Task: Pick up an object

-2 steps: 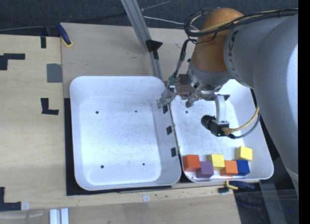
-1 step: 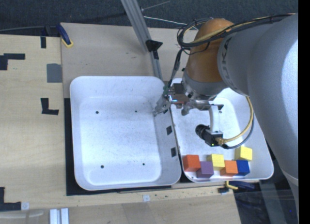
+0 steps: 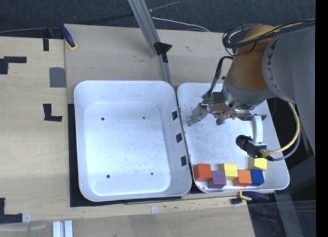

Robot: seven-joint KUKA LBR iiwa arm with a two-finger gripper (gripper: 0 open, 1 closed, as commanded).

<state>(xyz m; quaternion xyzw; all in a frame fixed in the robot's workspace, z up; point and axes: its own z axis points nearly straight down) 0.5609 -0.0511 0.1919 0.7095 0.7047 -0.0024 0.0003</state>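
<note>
Several small blocks lie in a row along the front wall of the right bin (image 3: 233,141): an orange block (image 3: 203,171), a purple block (image 3: 219,178), a yellow block (image 3: 230,170), a second orange block (image 3: 244,177), a blue block (image 3: 257,177) and a yellow block (image 3: 260,164) behind it. My gripper (image 3: 207,116) hangs over the back left part of that bin, well behind the blocks. Its two fingers stand apart, open, with nothing between them.
The left bin (image 3: 125,138) sits beside the right one, their rims touching at the middle. A slanted metal pole (image 3: 146,21) rises behind the bins. A black cable fitting (image 3: 247,145) hangs off the wrist over the right bin.
</note>
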